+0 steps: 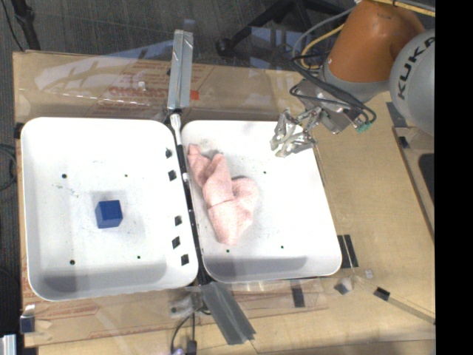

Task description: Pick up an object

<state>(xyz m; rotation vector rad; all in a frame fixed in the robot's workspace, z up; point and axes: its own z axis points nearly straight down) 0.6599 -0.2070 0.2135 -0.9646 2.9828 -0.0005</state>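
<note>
- Right bin: holds the crumpled pink cloth beside the divider, likeliest pick.
- Gripper: empty, hovering above the bin's far edge, apart from the cloth; finger spread unclear.
- Blue cube: beyond the divider, in the left bin.

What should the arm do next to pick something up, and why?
Probably move the gripper toward the left and nearer edge of the right bin, until it is over the pink cloth, then descend. The gripper hovers at that bin's far right corner with nothing in it, and the cloth is the nearest object. The blue cube lies in the left bin, farther off.
</note>
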